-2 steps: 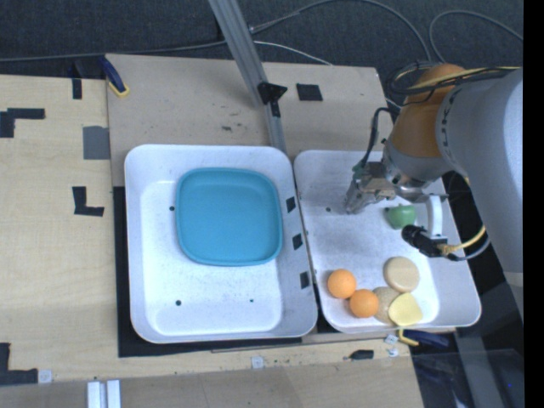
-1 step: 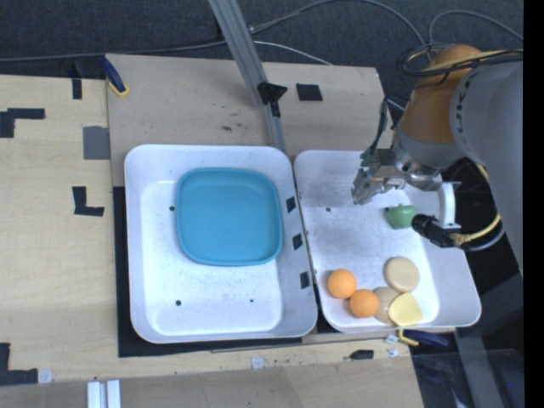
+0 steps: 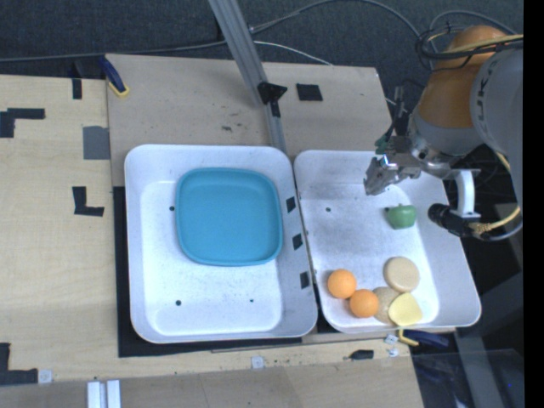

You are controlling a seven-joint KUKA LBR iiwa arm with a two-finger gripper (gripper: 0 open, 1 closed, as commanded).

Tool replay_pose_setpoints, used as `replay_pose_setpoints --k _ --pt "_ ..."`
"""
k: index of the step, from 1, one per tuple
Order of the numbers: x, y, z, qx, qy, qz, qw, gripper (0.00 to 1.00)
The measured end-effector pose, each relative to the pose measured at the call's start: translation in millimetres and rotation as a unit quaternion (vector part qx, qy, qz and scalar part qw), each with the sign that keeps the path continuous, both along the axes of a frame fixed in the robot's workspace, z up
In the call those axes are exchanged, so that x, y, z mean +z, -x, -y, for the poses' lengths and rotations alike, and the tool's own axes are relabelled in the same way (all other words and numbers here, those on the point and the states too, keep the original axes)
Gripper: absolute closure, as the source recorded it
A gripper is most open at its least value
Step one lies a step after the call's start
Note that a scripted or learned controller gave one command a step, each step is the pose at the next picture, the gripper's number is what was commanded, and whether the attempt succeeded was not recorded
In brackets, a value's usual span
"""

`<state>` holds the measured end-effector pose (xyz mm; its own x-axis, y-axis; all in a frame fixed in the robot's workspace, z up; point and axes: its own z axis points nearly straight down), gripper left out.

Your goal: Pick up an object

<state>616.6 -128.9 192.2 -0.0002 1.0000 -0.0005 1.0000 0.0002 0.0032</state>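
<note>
On my pale wooden counter (image 3: 51,228), two shallow white bins sit side by side. The left bin (image 3: 153,313) carries one smooth, square blue plate (image 3: 229,216) with rounded corners. The right bin (image 3: 340,219), its floor speckled grey, holds five small things: two round orange balls (image 3: 342,284) touching near the front edge, a beige disc (image 3: 401,273) and a yellow piece (image 3: 406,309) beside them, and one green lump (image 3: 400,217) apart, farther back. My tool (image 3: 380,179) hangs above the right bin's rear half, just left of the green lump; its fingers look nearly closed with nothing between them, though the view is coarse. Dark carpet lies beyond the counter.
</note>
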Motion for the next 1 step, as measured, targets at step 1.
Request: replay_pose_setpoints --k 1 --pt "48.5 8.5 -2.2 0.000 0.0000 0.000 1.0000 1.00"
